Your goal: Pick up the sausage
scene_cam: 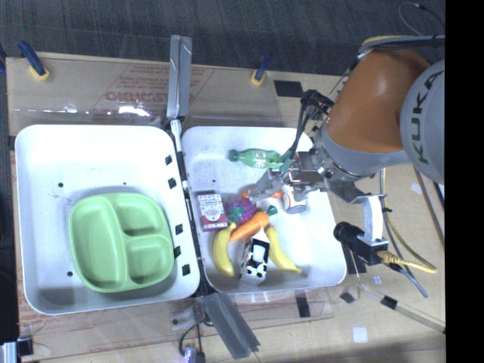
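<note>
Two shallow white bins side by side on the counter [98, 82].

Left white bin [41, 172]: light green divided plastic plate [121, 240], lying flat, toward the near side.

Right white bin [318, 237]: crowded.
- Green clear plastic bottle [253, 156] on its side near the far wall.
- Small dark red carton [209, 209] near the left wall.
- Purple toy grape cluster [240, 207] just beside the carton, touching the orange toy carrot [249, 225].
- Two yellow toy bananas: one [221, 252] left of the black-and-white cow figure [258, 262], the other [281, 255] right of it.

Grey arm with orange band [370, 112] in from the right, over the right bin.

Gripper [274, 186] low in the bin's middle, between bottle and carrot.

Jaws: spread or pressed together, cannot tell; tips blurred against the clutter.

Small reddish sausage [277, 197]: right bin, middle, just under the gripper tip, right of the grapes, close above the carrot's green end. Mostly covered; outline unclear. Held or not, cannot tell.
</note>
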Controlling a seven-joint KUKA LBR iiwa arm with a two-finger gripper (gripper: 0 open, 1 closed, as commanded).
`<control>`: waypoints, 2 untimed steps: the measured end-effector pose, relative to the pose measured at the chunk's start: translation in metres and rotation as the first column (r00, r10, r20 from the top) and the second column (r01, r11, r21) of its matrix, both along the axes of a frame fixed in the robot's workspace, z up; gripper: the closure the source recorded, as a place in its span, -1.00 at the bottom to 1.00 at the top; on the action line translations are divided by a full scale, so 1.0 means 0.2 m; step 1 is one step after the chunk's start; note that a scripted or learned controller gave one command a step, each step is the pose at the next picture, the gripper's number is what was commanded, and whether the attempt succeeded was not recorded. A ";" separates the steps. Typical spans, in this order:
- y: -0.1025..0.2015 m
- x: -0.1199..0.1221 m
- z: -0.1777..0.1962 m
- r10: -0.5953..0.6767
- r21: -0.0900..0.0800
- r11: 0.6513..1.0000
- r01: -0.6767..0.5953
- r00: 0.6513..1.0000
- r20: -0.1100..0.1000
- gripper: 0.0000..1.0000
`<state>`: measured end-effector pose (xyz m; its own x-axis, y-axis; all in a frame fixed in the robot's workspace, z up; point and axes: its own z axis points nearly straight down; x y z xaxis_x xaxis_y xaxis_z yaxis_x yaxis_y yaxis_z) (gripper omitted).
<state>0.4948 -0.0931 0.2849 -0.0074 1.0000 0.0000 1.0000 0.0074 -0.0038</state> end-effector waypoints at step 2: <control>-0.32 0.37 -0.87 0.133 0.003 0.991 -0.133 0.991 -0.005 -1.00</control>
